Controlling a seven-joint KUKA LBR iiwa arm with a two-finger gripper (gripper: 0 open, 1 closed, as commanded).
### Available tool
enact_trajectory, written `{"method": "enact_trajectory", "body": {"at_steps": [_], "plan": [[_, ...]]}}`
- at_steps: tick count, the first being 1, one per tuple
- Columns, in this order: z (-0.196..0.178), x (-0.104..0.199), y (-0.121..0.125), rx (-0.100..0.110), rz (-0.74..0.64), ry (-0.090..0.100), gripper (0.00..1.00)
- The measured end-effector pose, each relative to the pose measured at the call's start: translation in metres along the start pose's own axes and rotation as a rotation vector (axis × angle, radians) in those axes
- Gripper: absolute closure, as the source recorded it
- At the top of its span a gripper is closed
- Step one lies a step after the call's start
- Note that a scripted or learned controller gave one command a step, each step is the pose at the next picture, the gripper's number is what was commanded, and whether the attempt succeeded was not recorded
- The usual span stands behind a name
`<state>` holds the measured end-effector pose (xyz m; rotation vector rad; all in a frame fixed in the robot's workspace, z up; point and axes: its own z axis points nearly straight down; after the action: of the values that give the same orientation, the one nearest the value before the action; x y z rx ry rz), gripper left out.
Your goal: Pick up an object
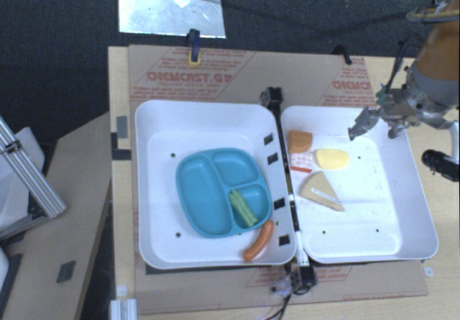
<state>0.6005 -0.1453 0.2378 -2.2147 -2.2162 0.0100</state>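
We take the pale yellow, rounded piece (333, 160) as the landmark: a smooth, lemon-coloured oval lying flat on the floor of the right bin (402, 229), in that bin's upper left part. Just to its left, close but not clearly touching, sits an orange-brown bread-like piece (300, 142), with a small red-and-white card (301, 161) below that one. Just below the yellow piece lies a tan cheese-like wedge (321, 191), its point aimed up toward the yellow piece and a pale strip along its lower edge.

The end effector (379, 119) hangs up and to the right of the yellow piece, near the right bin's upper rim. We see two dark fingers spread apart with nothing between them, one (359, 126) reaching down-left toward the yellow piece, yet apart from it. The grey arm (431, 88) with its orange band rises further right of the yellow piece.

Well to the left of the yellow piece, across the divider between the bins, the left bin (158, 167) holds a blue compartment plate (219, 193). A green pickle-like piece (243, 208) rests in the plate's lower right compartment, and an orange sausage (258, 240) lies on the bin floor just below the plate's rim. Both bins sit on the surface (215, 74).
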Motion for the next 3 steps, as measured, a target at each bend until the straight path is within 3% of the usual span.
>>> {"method": "enact_trajectory", "body": {"at_steps": [1,3], "plan": [[-0.007,0.000,0.002,-0.012,-0.002,-0.002,0.00],[0.078,-0.004,0.010,-0.011,-0.001,-0.002,0.00]]}}
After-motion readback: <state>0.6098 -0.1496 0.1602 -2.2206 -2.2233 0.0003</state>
